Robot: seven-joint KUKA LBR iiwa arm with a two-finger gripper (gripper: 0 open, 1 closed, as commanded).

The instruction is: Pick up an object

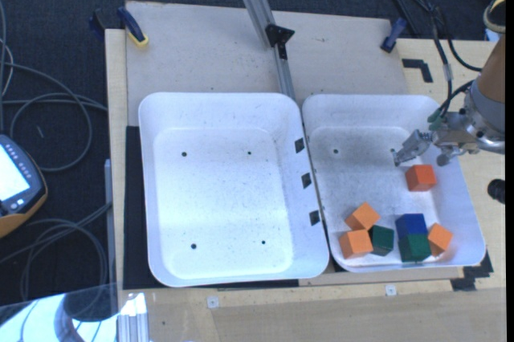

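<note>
The arm (pixel 491 95) comes in from the right side and its gripper (pixel 423 149) is above the right bin (pixel 377 111), near that bin's right wall. The fingers (pixel 409 148) are spread apart a little, and nothing is between them.

Just below the gripper in the view, an orange block (pixel 421 177) lies alone on the floor of the right bin. I cannot tell if the fingertips touch it; it looks apart from them.

Along the near wall of the right bin there is a group of 6 blocks. At the left of the group, 2 orange blocks (pixel 359 230) sit close, one behind the other. Next to them is a dark green block (pixel 382 239). Right of it, a blue block (pixel 410 224) stands behind a second green block (pixel 415 247), and these 2 touch. At the right end of the group there is 1 more orange block (pixel 439 237).

The left bin (pixel 229 111) lies just beside the right bin, on its left, and the 2 rims touch. A metal pole (pixel 259 3) rises from behind the place where the right bin meets the left one.
</note>
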